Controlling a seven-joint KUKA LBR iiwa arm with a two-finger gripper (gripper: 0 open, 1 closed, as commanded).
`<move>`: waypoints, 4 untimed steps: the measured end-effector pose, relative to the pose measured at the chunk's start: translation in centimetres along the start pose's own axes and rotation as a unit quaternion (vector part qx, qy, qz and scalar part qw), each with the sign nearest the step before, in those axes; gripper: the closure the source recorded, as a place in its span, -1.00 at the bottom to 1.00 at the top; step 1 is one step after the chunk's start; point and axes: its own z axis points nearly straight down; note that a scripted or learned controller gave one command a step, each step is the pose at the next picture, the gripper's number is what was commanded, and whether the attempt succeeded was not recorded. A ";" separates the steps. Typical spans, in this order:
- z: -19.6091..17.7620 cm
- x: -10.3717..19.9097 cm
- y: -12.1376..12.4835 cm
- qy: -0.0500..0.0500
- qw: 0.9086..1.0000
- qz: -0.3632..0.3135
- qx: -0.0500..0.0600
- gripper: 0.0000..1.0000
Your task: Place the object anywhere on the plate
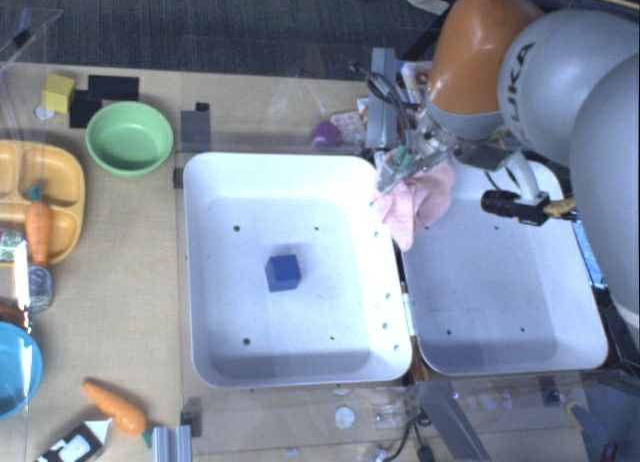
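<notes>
A pink cloth (418, 205) hangs crumpled and soft from my claw (408, 162), pinched between the fingers, above the seam where two white bins (230, 350) meet. To my left a single blue cube (284, 272) lies in the left bin. The pale wooden table (130, 300) carries one green bowl (129, 137), two carrots (117, 406) and a yellow divided plate (60, 185) far left.

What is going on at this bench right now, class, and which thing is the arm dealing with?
A grey KUKA arm reaches in from the right, its gripper over the seam between the two white bins. A pink cloth hangs from the gripper and drapes over the right bin. A blue cube sits alone in the left bin. Off to the left lie a green bowl, a yellow divided plate and a carrot.
</notes>
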 end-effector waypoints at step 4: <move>5.3 13.4 2.2 0.003 0.995 -0.096 0.003 1.00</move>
